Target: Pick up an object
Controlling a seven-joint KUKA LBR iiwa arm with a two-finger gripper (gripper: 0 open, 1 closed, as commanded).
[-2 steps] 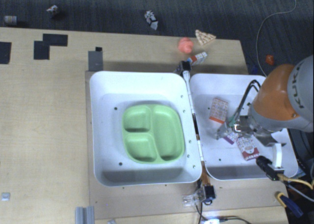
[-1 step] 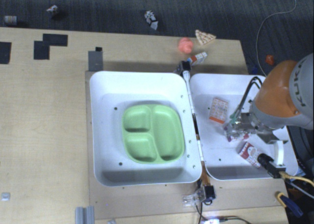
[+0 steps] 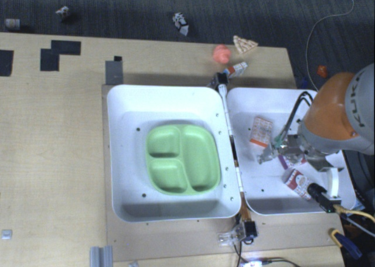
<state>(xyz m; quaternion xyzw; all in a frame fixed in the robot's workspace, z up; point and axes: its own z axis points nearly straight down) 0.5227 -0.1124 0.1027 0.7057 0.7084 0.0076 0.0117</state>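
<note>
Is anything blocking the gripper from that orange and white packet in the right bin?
Nothing visible does. The gripper hangs low in the right bin, just below and right of the packet, with bare bin floor between them.

Arm (image 3: 340, 116) cut off by the right edge; only the orange band and part of the grey casing in view. Gripper (image 3: 275, 153) low in the right bin (image 3: 252, 198), fingers too blurred and small to tell apart. Arm covers the bin's right wall and part of its floor. Red-and-white packet (image 3: 297, 182) partly under the wrist, print unreadable. Second packet (image 3: 261, 130) also too small to read. Small items on the dark floor (image 3: 117, 2) beyond the bench are blurred and not identifiable. Yellow and blue object (image 3: 345, 241) at lower right cut by the edge.
</note>
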